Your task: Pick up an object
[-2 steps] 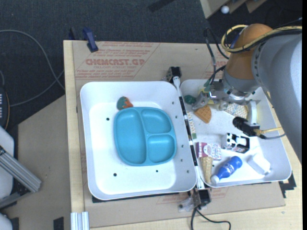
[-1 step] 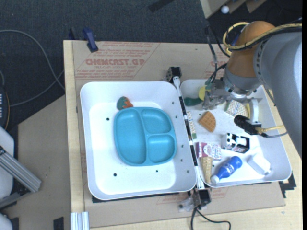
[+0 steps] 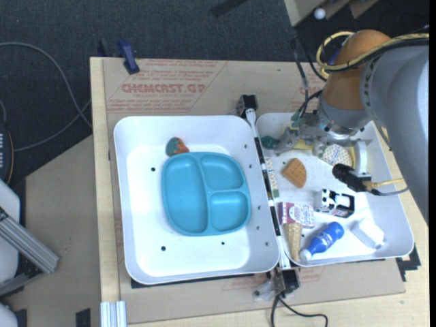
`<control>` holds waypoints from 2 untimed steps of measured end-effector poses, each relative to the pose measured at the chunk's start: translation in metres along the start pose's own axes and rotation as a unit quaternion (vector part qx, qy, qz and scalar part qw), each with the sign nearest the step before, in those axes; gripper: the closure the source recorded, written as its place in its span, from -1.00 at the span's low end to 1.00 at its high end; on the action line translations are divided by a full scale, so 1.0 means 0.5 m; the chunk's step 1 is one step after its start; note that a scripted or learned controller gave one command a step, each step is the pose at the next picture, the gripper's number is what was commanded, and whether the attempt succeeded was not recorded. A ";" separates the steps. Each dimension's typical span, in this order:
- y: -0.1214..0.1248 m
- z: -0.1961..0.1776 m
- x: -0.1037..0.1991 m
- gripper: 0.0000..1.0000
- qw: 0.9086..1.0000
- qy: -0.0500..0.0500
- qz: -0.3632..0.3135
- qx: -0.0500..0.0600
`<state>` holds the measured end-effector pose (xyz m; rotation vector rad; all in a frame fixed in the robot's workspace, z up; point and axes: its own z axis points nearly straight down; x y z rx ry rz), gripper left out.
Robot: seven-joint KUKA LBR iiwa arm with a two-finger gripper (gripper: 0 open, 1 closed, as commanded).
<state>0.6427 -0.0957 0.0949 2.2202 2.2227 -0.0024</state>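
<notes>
**Waffle cracker in right bin, below the gripper**

Waffle cracker [image 3: 295,172]: tan, roughly triangular, lying flat on the floor of the right bin [image 3: 395,234], in its upper-left part. Judged the likeliest pick, being the item nearest the tool. It lies just below and slightly left of the gripper [image 3: 315,142] in the camera view, near but apart from it; its long axis runs roughly up and down the picture.

Gripper: hangs over the upper end of the right bin under the orange band [image 3: 357,60] of the arm. The wrist body hides its working end, so whether it is apart or together cannot be told; nothing is seen held in it.

Other contents, right bin: small teal item [image 3: 270,142] by the upper-left wall; black-and-white item [image 3: 338,201] at centre; blue bottle [image 3: 323,240], lying slantwise toward the lower-left; white piece [image 3: 369,234] beside it; waffle cone [image 3: 293,236] by the left wall.

Left bin [image 3: 136,182]: blue divided plate [image 3: 204,193], with a small orange-and-green item [image 3: 178,146] touching its upper-left rim.
</notes>
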 end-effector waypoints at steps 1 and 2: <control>-0.094 0.022 -0.004 -1.00 1.000 0.001 0.001 0.001; -0.093 0.000 -0.003 1.00 1.000 0.001 0.001 -0.001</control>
